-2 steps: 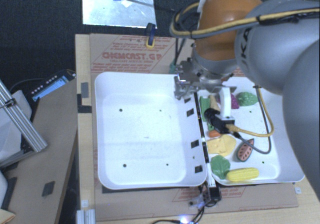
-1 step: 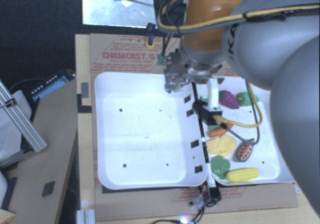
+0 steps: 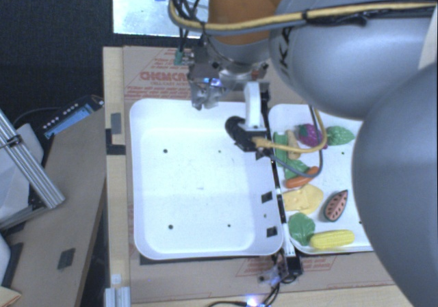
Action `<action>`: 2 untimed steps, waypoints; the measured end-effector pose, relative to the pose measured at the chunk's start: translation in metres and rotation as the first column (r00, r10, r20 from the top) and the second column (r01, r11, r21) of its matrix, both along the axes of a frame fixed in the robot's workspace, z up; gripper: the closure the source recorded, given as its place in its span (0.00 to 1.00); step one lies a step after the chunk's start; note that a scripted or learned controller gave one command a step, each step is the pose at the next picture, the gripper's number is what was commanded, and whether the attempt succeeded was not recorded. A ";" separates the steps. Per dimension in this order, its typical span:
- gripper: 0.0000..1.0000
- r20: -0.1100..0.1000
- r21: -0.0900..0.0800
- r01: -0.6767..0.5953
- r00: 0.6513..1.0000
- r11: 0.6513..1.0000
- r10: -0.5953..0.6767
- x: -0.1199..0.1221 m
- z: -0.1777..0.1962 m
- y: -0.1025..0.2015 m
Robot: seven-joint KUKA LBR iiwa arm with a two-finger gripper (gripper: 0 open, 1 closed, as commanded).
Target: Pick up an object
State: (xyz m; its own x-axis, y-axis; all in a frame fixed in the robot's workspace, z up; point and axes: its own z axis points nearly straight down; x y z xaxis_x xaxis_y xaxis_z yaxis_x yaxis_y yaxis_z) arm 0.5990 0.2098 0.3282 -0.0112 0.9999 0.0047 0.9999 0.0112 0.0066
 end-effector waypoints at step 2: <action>1.00 0.001 -0.003 0.006 1.000 1.000 -0.006 0.071 0.053 0.024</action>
